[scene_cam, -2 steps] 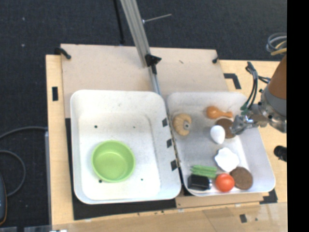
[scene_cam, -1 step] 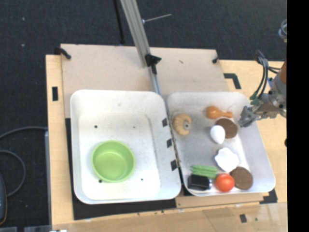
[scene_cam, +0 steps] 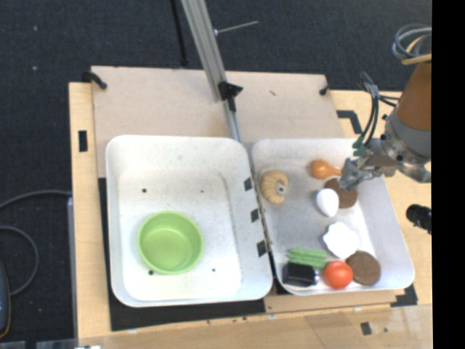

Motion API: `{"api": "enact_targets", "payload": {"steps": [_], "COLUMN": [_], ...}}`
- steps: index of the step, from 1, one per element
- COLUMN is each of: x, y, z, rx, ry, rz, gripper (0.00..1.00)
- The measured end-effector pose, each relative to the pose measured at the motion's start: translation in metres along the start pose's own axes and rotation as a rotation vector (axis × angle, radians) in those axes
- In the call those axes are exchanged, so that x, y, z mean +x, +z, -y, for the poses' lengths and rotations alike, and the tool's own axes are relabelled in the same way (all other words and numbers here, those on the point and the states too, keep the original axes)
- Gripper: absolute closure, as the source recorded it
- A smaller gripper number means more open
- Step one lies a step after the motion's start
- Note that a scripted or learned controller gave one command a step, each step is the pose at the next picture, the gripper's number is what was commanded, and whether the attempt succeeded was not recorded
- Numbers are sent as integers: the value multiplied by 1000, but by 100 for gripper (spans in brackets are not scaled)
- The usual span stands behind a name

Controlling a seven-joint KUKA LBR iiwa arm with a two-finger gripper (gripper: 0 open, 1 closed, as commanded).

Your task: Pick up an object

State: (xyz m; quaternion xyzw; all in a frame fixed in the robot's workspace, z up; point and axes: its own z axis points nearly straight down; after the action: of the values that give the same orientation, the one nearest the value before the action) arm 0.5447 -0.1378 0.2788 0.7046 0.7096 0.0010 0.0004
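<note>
Gripper (scene_cam: 352, 178) hangs low at the right of the frame, over the right bin (scene_cam: 305, 151), right by a brown round thing (scene_cam: 346, 197), a white egg (scene_cam: 328, 202) and an orange thing (scene_cam: 322, 169). I cannot tell if it is open or holds anything. A green bowl (scene_cam: 170, 242) sits in the left bin (scene_cam: 145, 155).

On the desk (scene_cam: 83, 217), the left bin (scene_cam: 127, 158) carries a green bowl (scene_cam: 170, 243), while the hand (scene_cam: 352, 177) hangs low over the right bin (scene_cam: 290, 158) near a white egg (scene_cam: 328, 202), a brown disc (scene_cam: 346, 196) and an orange piece (scene_cam: 320, 169).
</note>
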Motion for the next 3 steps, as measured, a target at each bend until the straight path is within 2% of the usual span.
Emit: {"api": "enact_targets", "payload": {"steps": [1,2,3], "x": [41,94,150], "y": [5,3,19], "z": [5,-1,3], "rx": [0,-1,2], "ry": [1,0,-1], "rz": [1,0,-1], "gripper": [100,100,100]}}
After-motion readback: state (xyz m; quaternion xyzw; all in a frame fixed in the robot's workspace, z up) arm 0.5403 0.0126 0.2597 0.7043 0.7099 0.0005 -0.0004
